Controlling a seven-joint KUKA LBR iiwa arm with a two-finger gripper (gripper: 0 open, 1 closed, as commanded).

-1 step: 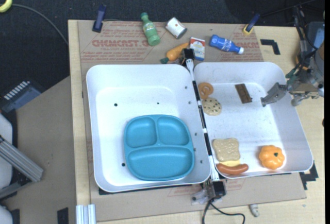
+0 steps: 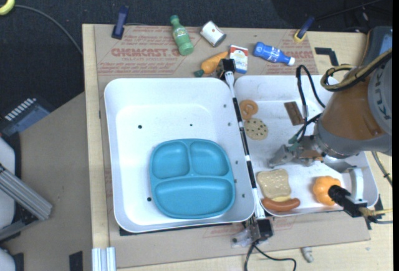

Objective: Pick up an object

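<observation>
Camera view places the arm (image 2: 352,117) over the right bin (image 2: 274,86), with the gripper (image 2: 288,152) low above the bin floor, just above the slice of bread (image 2: 275,183). Finger state cannot be determined from this angle; no item is visible between them.

Candidate items all lie in the right bin: bread, sausage (image 2: 281,204) touching its lower edge, orange fruit (image 2: 323,189) to the right, cookie (image 2: 255,129) and small pretzel (image 2: 249,107) near the divider. The left bin (image 2: 124,101) holds a blue divided plate (image 2: 191,177).

For a sound grasp, judge the bread the nearest target: centre the tool over it, descend vertically, close across its narrower width, and keep clear of the sausage.

The arm body hides much of the right bin's far side. A brown flat piece (image 2: 293,112) beside the cable is unidentifiable.
</observation>
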